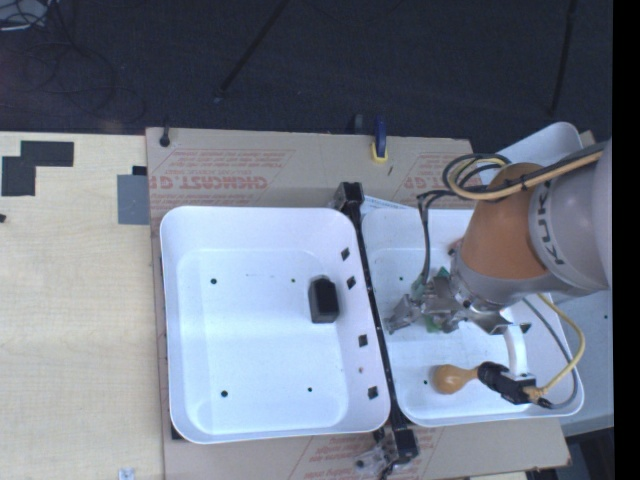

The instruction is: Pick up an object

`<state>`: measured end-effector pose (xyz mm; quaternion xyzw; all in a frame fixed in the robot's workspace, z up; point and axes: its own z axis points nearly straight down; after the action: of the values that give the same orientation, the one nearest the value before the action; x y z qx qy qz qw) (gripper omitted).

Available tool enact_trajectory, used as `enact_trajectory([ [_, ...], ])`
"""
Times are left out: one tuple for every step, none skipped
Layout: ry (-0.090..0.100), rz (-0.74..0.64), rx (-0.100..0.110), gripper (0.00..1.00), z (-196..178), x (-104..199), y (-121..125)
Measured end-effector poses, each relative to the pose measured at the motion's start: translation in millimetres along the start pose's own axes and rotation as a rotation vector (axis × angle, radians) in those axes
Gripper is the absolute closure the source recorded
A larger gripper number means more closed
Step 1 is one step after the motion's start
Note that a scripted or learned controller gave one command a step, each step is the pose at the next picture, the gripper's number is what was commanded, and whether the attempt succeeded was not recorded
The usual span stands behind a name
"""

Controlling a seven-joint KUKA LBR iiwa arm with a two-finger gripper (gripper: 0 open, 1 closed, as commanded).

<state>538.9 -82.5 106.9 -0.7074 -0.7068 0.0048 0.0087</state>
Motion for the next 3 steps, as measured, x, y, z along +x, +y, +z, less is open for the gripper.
enact_trajectory([
  [-0.004, 0.007, -0.013, 1.0, -15.3, -4.0, 4.7],
  [-0.009, -0.002, -0.036, 1.0, -254.6, -8.1, 26.6],
  [-0.003, -0.008, -0.013, 1.0, -236.9, 67.8, -37.7],
])
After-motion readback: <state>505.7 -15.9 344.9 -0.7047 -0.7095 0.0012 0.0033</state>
